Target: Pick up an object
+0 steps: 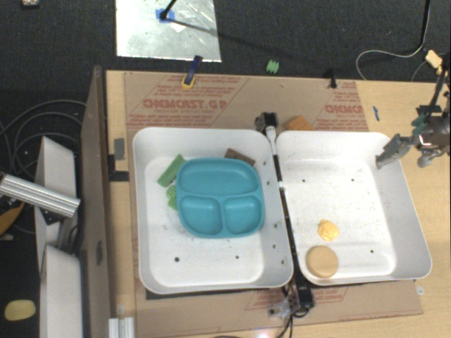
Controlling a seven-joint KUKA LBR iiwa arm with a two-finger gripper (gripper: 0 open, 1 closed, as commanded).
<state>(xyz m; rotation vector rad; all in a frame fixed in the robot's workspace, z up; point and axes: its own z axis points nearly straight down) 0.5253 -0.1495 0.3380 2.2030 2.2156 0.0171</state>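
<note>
Writing: the brown cardboard sheet (211, 98) under the bins carries red print, "CHEMCAST GP", legible at far left; a second red print at far right is partly cut off by the right bin and cannot be read in full.

Bins: two white bins side by side on the tabletop (430, 210).

Left bin (151, 259) contents:
- one blue divided tray (218, 197), three compartments, lying flat near the bin's middle
- one green piece (170, 170) at the tray's far-left edge, partly under the tray
- one dark brown piece (239, 156) at the tray's far edge, partly hidden

Right bin (345, 189) contents:
- one small yellow lumpy object (328, 229), near side
- one tan round object (323, 261), in the near-left corner, just beside the yellow one but apart from it

Outside the bins: one orange block (299, 124) just beyond the right bin's far-left corner.

Hand (389, 153): at the right bin's far-right rim, well apart from both objects in that bin. Nothing between its fingers that can be seen; cannot tell whether they are spread or closed.
</note>
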